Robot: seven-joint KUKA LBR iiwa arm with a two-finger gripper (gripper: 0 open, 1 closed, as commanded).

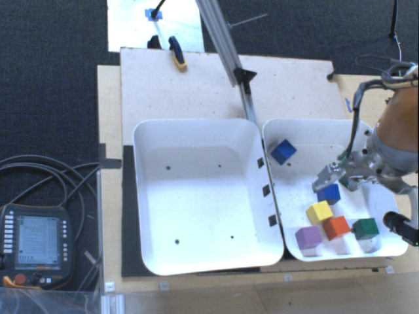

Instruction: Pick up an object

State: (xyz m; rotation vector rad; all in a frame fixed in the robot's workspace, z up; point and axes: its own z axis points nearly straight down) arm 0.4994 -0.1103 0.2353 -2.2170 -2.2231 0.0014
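The camera view looks down at a slant on two white bins: the left bin (150, 175) is the larger, the right bin (308, 133) abuts it along a shared rim. The arm (399, 126), grey with an orange band, enters from the right edge and is cut off there, so its upper links cannot be followed. Its gripper (329, 177) hangs low in the right bin, just above a blue cube (329, 193); whether it touches the cube, and whether the claw is released or clenched, cannot be told, since the wrist body covers that part. A second blue cube (283, 152) lies tilted near the bin's upper left, well apart from the others. Below the gripper sit a yellow cube (319, 212), an orange cube (336, 227), a purple cube (308, 237) and a green cube (365, 228), close together; a pale object just under the green cube is too faint to identify. A pendant (36, 244) with cables lies at lower left.
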